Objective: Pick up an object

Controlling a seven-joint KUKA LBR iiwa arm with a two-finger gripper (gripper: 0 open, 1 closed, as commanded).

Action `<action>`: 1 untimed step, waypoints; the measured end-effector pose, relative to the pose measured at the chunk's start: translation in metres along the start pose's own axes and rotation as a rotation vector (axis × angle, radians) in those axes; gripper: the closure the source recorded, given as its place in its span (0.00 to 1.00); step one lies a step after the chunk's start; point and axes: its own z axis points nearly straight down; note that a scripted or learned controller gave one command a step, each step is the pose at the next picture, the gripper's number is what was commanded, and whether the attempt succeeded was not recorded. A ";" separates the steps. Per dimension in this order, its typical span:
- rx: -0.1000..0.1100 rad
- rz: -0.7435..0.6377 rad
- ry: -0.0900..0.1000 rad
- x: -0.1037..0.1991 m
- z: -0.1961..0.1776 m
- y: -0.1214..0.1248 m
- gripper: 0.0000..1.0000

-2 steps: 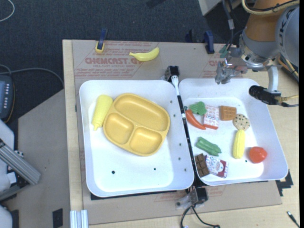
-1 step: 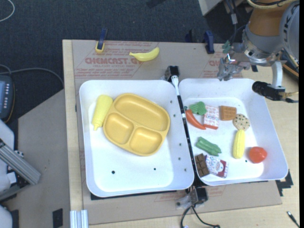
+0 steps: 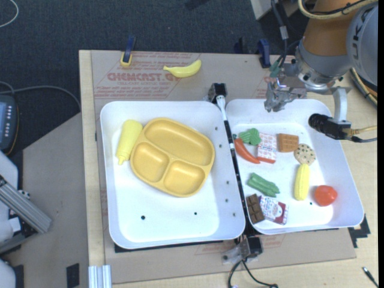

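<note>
The gripper [image 3: 277, 102] hangs above the far edge of the right bin [image 3: 351, 188]; whether it is wide or narrow I cannot tell. Nearest below lie a green toy [image 3: 250, 136] and an orange carrot [image 3: 245, 151]. The left bin [image 3: 114, 203] holds a yellow tray [image 3: 173, 156].

- Right bin [image 3: 345, 179], right half of the frame, holds the small toy foods.
- Green leafy piece [image 3: 250, 136] at its upper left, just beside a red-orange chili pepper [image 3: 246, 151] lying slantwise.
- White packet [image 3: 267, 147] and brown toast slice [image 3: 287, 142] near the upper middle.
- Chocolate-chip cookie [image 3: 305, 154] right of the toast.
- Yellow corn cob [image 3: 302, 181] lies lengthwise, near a red tomato [image 3: 324, 195].
- Green pea pod [image 3: 263, 185] lies slantwise in the middle.
- Chocolate bar [image 3: 254, 208] and red-white packet [image 3: 275, 210] at the lower left.
</note>
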 end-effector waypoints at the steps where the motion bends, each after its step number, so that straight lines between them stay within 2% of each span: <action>1: 0.002 -0.001 0.001 0.043 0.004 -0.045 1.00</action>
